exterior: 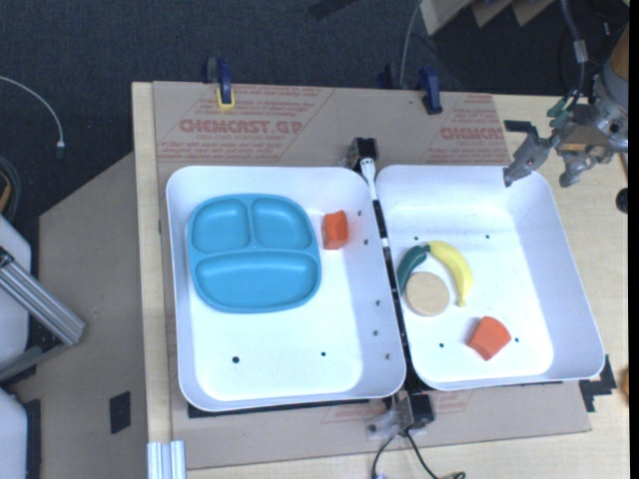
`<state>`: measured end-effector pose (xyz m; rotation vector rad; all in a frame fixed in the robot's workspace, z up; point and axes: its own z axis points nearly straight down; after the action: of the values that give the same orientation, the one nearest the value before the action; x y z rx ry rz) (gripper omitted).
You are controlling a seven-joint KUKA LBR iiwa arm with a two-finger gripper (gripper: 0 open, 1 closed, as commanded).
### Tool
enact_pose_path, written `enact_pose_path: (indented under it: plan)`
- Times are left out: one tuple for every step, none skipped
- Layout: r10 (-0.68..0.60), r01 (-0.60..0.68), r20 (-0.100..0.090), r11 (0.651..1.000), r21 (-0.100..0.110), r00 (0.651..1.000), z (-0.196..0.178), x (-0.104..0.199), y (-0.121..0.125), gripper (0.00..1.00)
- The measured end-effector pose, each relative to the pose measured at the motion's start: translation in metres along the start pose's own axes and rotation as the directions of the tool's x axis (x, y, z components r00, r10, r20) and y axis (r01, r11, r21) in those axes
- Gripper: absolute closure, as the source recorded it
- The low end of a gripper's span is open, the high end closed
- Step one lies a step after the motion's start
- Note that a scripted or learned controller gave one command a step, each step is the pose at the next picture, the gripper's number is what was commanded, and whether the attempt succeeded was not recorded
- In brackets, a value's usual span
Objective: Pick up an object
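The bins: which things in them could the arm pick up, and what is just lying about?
To pick up:
banana
green pepper
tan disc
orange block
small orange block
blue plate

Lying about:
blue clamps
cardboard sheet
cables

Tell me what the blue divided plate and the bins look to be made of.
Blue divided plate: likely molded plastic, matte; uniform color, soft rounded ridges between its three compartments.
Left bin and right bin: probably thin formed plastic, smooth and faintly glossy white; rounded corners and shallow curved walls suggest it, though coated metal can't be excluded.

Even overhead light, slightly soft focus
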<state>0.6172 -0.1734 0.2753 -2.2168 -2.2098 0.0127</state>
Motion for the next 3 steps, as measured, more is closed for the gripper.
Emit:
enact_pose_path:
  plan:
    - [-0.003, 0.003, 0.002, 1.000, -0.014, 1.000, -0.008, 0.001, 0.002, 0.00]
    - [-0.004, 0.004, 0.001, 1.000, -0.007, 1.000, 0.051, 0.003, 0.010, 0.00]
    - [-0.003, 0.003, 0.001, 1.000, -0.007, 1.000, 0.110, 0.000, 0.019, 0.00]
